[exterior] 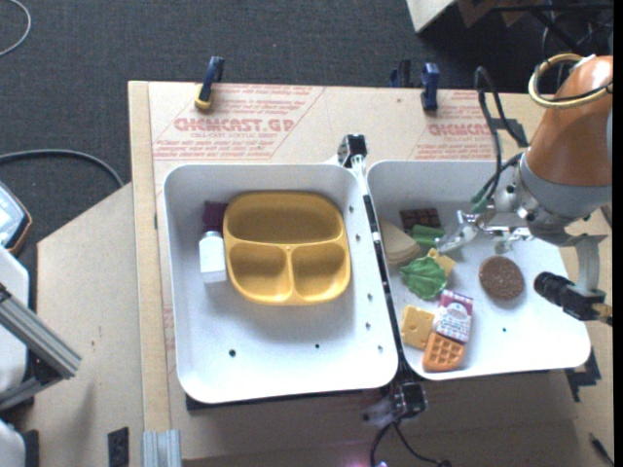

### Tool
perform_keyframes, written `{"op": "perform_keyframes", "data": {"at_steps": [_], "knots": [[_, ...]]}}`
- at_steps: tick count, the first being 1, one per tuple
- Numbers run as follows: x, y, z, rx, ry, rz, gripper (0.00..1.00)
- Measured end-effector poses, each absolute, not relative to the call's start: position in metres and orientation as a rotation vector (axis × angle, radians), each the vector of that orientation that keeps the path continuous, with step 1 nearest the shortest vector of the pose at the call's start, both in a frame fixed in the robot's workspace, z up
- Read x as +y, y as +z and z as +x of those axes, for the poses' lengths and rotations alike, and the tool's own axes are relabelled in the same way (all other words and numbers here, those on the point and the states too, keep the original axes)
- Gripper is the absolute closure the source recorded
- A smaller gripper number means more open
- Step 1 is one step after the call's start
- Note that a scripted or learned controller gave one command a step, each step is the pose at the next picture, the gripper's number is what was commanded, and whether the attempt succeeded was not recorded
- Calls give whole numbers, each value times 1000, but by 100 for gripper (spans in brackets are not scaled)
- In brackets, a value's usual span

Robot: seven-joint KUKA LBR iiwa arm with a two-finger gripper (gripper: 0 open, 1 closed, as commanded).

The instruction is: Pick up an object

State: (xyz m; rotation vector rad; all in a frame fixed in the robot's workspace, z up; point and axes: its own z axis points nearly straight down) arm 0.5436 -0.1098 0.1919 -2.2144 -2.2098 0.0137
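The tabletop (243, 115) carries two shallow white bins side by side. The left bin (282, 358) contains a yellow divided tray (287, 246) near its centre. A small white bottle (212, 258) stands just beside the tray's left edge, with a dark maroon item (214, 212) just beyond it on the far side.

The right bin (506, 353) contains the loose objects. A tan wedge (397, 246) lies against the bin's left wall. A dark brown block (421, 219) sits beyond it, with a green piece (425, 233) touching its near edge. A leafy green item (423, 276) lies near the centre-left, and a yellow cheese piece (418, 325) is nearer the camera. A red and white packet (455, 316) overlaps an orange waffle (443, 351) at the near side. A round brown patty (502, 279) lies to the right.

The arm (569, 154) enters from the right. The hand (465, 232) hangs over the right bin, just right of the green piece and above the leafy item. Its fingers appear spread, with nothing between them
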Motion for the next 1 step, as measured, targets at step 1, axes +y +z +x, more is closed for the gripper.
{"op": "perform_keyframes", "data": {"at_steps": [1], "knots": [[-110,199,547,-2220,1,-2220,0]]}}
